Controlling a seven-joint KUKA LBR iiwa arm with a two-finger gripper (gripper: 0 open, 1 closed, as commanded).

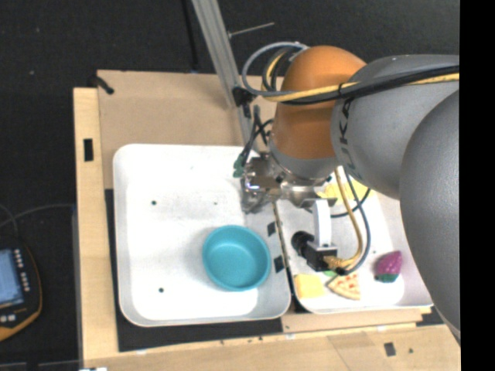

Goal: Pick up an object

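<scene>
Risk of an empty grasp is noted — gripper [254, 195], aperture indeterminable, is held apart from the blue bowl [236, 258].

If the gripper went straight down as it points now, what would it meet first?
The gripper would likely meet the bare floor of the bin holding the blue bowl, close to its wall beside the other bin; depth is unclear, so maybe that wall. The bowl lies off the line.
</scene>
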